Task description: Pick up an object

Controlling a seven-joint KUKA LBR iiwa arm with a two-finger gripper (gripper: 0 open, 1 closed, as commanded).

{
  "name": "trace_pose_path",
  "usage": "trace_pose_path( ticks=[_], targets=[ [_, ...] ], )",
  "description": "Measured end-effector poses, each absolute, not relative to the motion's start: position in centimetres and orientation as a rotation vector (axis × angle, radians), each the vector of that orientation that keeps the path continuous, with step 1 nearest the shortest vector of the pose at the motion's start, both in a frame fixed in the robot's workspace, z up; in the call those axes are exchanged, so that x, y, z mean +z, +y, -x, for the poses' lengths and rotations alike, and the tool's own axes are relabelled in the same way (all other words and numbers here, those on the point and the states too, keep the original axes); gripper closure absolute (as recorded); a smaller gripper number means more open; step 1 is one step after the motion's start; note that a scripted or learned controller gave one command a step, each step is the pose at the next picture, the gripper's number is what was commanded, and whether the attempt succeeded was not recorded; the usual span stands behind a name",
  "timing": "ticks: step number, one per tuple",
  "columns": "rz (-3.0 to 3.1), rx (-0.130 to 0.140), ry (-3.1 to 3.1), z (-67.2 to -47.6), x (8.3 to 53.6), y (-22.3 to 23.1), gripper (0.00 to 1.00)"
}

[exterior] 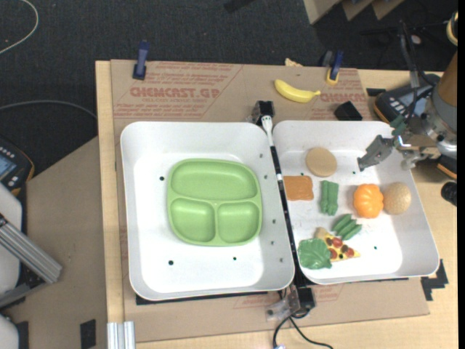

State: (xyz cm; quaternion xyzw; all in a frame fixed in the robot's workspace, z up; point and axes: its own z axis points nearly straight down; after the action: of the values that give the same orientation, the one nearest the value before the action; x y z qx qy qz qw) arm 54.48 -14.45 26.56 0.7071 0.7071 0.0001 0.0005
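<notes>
The right bin (407,262) holds several toy foods: a round tan bun (320,161), a brown toast square (298,188), a green pickle (329,196), an orange (368,200), a tan potato-like ball (397,198), green pods (347,227), a pizza slice (341,249) and a lettuce leaf (313,254). My gripper (389,155) hangs over the bin's far right part, above and behind the orange, right of the bun. Its fingers are spread open with nothing between them.
The left bin (145,253) carries a green divided plate (215,200). A yellow banana (296,91) lies on the cardboard behind the right bin, outside it. Blue clamps (140,60) hold the board's back edge. The arm comes in from the right.
</notes>
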Motion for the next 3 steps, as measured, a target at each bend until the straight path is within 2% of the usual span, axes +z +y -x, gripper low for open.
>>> trace_pose_path(
  ticks=[1,2,3],
  targets=[
    [-2.218,-0.001,2.23,-57.3,24.1,-10.1,0.0],
    [-2.218,-0.001,2.232,-54.3,25.4,-3.6,0.0],
    [-2.214,0.003,2.228,-55.7,24.6,2.7,0.0]
  ],
)
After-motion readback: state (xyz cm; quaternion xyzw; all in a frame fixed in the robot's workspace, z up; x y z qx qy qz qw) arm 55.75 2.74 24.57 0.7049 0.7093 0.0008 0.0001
